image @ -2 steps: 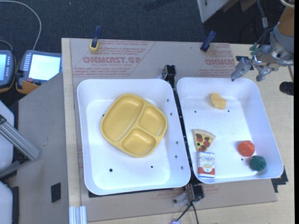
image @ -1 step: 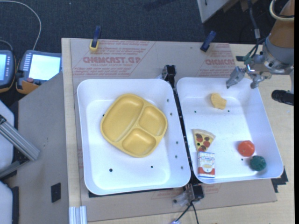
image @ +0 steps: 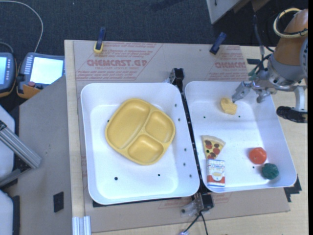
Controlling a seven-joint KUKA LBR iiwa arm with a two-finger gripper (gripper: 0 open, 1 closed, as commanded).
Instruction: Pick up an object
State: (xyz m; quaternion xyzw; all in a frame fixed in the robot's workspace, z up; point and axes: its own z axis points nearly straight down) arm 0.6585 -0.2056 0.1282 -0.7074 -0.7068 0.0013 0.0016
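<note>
Hovering with nothing held, gripper [image: 250, 93] fingers splayed open, yellow cheese-like chunk [image: 228, 106] just beside and below-left of the fingertips in the right bin [image: 288, 146], not between them, so needs a small shift that way.

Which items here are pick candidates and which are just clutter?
Pick candidates, right white bin:
- small yellow chunk, next to the gripper
- pizza-slice toy
- small white and orange carton
- red-orange ball
- dark green ball

Lying about:
- yellow three-compartment plate in the left white bin
- blue clamps
</note>
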